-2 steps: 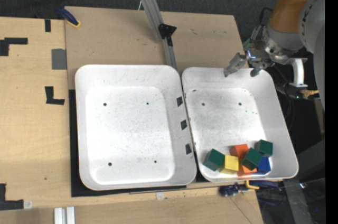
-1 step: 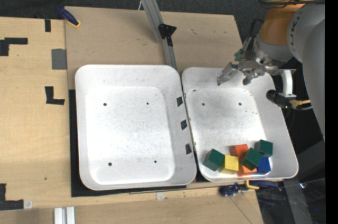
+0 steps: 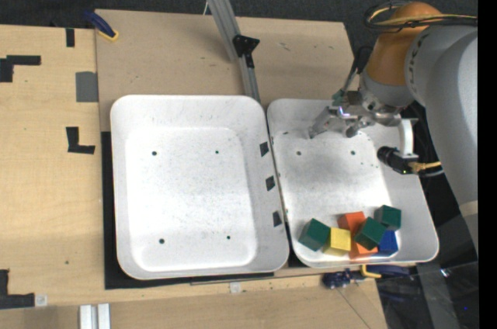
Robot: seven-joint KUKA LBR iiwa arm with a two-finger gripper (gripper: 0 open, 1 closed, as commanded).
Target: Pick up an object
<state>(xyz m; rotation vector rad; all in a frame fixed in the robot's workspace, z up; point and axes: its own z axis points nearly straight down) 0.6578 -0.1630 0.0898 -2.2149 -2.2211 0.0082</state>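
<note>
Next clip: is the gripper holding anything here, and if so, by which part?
Nothing is held. The gripper sits over the far end of the right bin, with no object between its jaws; the blocks lie clustered at the near end.

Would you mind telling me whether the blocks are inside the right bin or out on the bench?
Inside. The blocks sit clustered in the near corner of the right bin, within its rim; the gripper hangs over the bin's far end.
</note>
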